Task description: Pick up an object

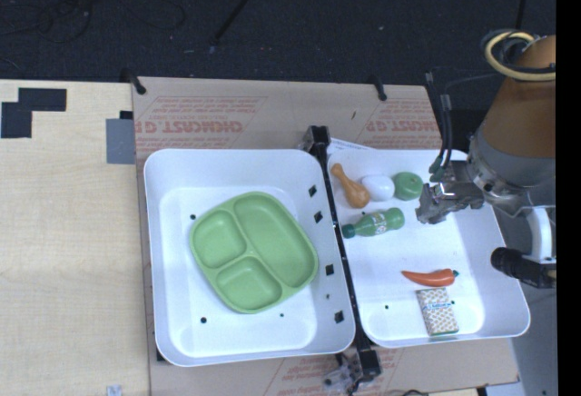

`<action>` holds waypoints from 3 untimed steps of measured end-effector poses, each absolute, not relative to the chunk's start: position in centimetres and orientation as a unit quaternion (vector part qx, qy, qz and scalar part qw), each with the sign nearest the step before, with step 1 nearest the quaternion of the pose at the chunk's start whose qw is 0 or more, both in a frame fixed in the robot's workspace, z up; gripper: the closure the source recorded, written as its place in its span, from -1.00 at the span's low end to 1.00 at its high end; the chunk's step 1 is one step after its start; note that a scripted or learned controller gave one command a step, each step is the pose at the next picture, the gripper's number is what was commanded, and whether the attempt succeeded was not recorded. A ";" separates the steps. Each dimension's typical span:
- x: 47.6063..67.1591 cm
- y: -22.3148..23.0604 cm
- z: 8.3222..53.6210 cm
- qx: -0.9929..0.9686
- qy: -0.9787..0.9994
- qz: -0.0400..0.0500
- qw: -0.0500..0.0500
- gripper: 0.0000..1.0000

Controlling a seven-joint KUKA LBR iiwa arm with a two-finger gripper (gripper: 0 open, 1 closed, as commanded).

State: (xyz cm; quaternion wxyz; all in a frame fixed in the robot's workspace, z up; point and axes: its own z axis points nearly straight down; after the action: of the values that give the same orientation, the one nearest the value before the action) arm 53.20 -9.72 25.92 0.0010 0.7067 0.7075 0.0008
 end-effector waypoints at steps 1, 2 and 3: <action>56.1 -5.1 25.9 0.705 0.709 0.000 -0.001 1.00; 57.1 -0.8 25.3 0.706 0.708 -0.001 -0.001 1.00; 58.7 3.2 24.8 0.706 0.709 -0.001 -0.001 1.00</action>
State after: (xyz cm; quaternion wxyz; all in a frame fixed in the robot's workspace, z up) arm 58.69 3.19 24.78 -0.0012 0.7056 0.7086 -0.0007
